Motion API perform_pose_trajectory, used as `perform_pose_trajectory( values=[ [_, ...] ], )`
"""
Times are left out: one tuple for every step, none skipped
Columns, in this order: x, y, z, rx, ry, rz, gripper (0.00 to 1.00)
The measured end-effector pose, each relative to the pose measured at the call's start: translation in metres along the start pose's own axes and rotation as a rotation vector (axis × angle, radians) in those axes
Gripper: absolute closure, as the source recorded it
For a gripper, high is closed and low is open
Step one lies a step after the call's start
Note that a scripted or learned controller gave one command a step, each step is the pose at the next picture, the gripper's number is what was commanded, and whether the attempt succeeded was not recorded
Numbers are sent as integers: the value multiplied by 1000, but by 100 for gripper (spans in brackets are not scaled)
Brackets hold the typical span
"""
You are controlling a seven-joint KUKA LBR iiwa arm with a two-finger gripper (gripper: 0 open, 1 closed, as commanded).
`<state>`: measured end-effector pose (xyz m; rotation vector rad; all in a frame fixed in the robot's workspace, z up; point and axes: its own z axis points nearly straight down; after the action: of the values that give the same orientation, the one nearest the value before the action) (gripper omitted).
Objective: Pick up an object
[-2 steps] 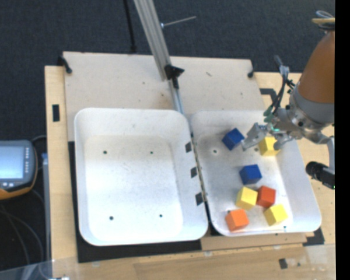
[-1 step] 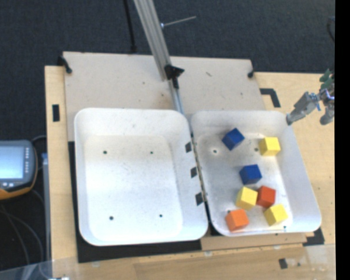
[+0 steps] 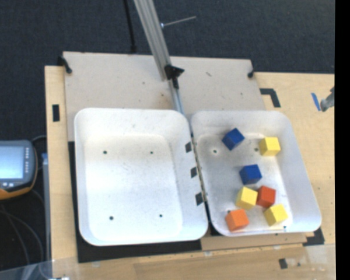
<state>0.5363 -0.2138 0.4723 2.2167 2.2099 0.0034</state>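
A tan wooden bench [image 3: 306,92] is sitting over dark carpet, bearing 2 white bins. The left bin [image 3: 134,179] is lying in the middle of the frame. The right bin [image 3: 297,156] is holding 7 cubes: a blue cube [image 3: 233,138] and a yellow cube [image 3: 270,146] at its top, a second blue cube [image 3: 251,174] in the middle, and below it a yellow one [image 3: 247,198] touching a red cube [image 3: 266,196], an orange cube [image 3: 237,219] and another yellow [image 3: 276,214]. A grey bit of the gripper [image 3: 328,98] is poking in at the right edge, well apart from the cubes; whether it is clenched or released cannot be told.
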Motion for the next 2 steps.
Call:
perform_pose_trajectory(
  values=[
    [16, -4, -13, 4, 3, -6, 0],
    [124, 15, -78, 1, 6, -12, 0]
  ],
)
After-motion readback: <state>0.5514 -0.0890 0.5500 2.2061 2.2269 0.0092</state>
